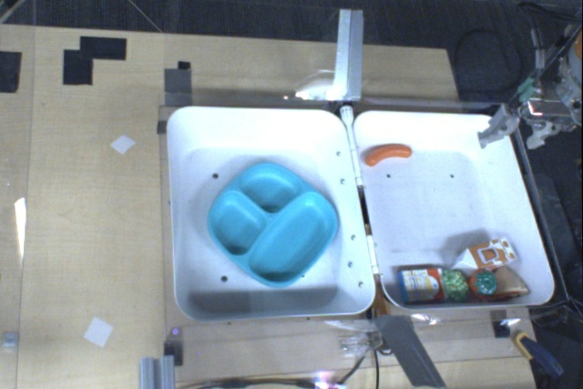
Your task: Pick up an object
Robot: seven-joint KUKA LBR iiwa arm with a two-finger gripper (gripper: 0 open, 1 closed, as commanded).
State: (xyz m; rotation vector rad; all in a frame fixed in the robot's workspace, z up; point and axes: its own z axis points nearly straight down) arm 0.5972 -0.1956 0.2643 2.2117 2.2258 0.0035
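The tool (513,125) hovered at the right bin's (428,223) upper right corner; its grip state could not be determined. The sausage (388,154) lay well apart, top left.

Black tape patches (93,57) mark the wooden bench (82,223).

Tool (537,118) partly cut by right edge

Hand (516,125) hangs at the view's right edge, fingers pointing left
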